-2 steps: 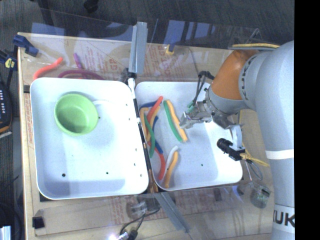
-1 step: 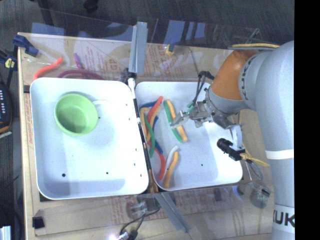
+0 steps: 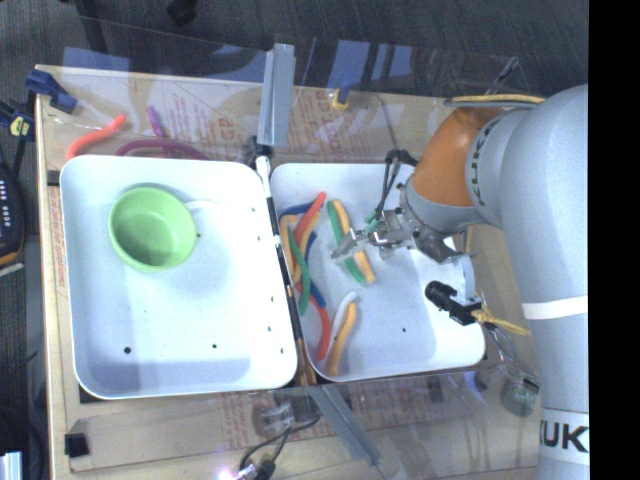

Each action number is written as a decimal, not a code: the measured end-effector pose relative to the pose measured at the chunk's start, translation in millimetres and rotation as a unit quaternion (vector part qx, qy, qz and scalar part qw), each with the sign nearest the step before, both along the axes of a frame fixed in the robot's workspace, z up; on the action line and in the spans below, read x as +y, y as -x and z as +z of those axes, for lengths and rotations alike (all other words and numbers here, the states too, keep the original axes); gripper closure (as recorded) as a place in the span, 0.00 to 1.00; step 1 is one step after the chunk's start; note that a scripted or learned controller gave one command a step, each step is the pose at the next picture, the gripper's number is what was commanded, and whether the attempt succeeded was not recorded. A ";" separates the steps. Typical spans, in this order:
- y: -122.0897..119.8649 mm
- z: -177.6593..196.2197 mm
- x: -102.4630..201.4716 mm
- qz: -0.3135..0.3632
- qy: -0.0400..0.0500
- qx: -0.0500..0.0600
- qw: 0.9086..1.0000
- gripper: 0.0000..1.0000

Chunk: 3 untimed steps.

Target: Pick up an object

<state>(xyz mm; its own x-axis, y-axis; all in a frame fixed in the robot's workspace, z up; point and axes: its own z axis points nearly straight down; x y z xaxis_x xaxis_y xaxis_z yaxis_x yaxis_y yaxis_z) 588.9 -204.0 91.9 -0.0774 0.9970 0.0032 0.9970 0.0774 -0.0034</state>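
A green bowl [image 3: 153,229] is seen in the left bin [image 3: 235,363]. In the right bin [image 3: 425,353], colored sticks [image 3: 312,258] are strewn, left of the gripper [image 3: 352,247]. Its fingers are lowered onto a yellow stick [image 3: 362,265]; their spread cannot be told.

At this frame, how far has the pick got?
Done: the arm has reached into the right bin, with the end effector low over the pile of coloured sticks. In hand: nothing visibly lifted; grip unclear. Left: grasp a stick and raise it. The green bowl sits in the left bin.
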 end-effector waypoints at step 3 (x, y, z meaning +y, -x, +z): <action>-1.3 21.0 0.9 0.002 -0.001 -0.001 1.000 1.00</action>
